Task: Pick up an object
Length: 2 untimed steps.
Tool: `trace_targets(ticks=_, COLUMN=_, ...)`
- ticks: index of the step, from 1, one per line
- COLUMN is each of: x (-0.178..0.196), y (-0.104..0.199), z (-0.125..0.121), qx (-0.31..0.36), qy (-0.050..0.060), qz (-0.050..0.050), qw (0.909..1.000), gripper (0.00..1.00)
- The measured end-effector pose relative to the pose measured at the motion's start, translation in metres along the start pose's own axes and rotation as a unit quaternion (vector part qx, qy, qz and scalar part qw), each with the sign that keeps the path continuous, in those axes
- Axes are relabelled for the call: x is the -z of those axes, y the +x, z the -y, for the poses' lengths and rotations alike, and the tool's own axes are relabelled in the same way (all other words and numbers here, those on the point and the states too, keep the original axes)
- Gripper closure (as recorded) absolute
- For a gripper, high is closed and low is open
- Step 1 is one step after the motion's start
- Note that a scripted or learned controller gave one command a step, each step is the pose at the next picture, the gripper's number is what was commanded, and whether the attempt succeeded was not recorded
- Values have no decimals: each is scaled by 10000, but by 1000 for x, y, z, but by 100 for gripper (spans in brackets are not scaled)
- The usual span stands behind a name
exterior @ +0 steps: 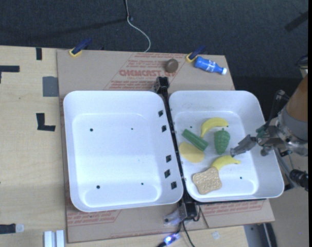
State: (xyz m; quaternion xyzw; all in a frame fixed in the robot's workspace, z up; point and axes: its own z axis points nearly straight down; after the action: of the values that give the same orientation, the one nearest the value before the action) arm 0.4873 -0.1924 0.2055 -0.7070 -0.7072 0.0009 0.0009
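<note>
Jaws (242,146) over right bin (251,103), just right of green pepper (222,140), state unclear, can't tell if gripping.

A: What lies in the right bin (248,103)?
B: Two bananas (213,125), a green pepper (222,140), a green block (194,139), a yellow disc (191,152) and toast (206,180).
A: And the gripper (242,146)?
B: Over that bin's right side.

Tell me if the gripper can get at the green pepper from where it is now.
Probably yes. The gripper sits just right of the green pepper, with bare bin floor between them; a banana lies close above it.
</note>
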Motion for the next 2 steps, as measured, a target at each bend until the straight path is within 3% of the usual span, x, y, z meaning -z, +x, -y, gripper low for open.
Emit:
trace_targets(ticks=1, x=-109, y=30, z=6, qx=11, qy=44, qz=-24, qw=10000, gripper=0)
trace_targets(ticks=2, x=-94, y=28, z=5, qx=8, qy=13, qz=-13, qw=10000, gripper=100)
